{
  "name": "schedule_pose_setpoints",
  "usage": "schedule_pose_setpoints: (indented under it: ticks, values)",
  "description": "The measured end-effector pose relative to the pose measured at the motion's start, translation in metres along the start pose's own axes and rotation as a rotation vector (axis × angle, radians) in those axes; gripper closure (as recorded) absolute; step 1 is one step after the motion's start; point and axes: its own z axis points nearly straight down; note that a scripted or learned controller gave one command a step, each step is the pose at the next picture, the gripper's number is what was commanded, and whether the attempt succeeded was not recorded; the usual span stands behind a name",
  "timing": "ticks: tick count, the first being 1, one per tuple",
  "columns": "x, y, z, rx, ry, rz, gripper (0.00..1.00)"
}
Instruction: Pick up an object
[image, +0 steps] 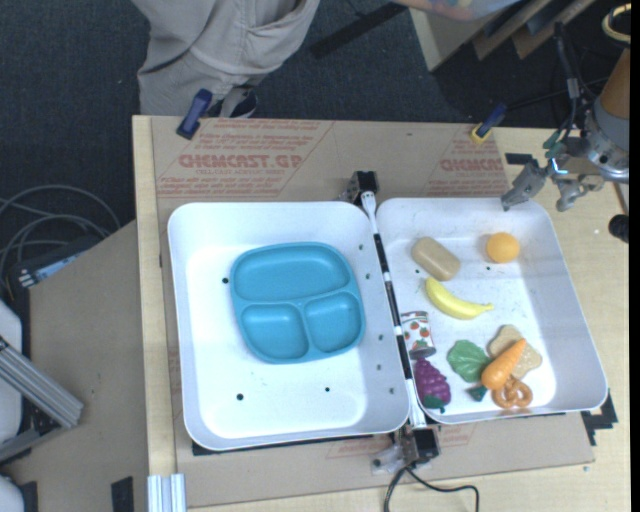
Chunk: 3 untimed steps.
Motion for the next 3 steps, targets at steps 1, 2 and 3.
schedule_pose_setpoints:
  ticks: [1, 2, 3]
  values:
    - [0.0, 0.001, 0.113, 0.009, 0.011, -0.003, 0.0]
    - [-0.004, 0.003, 0.099, -0.001, -0.001, -0.002, 1.0]
    - [0.08, 0.002, 0.12, -0.007, 0.001, -0.003, 1.0]
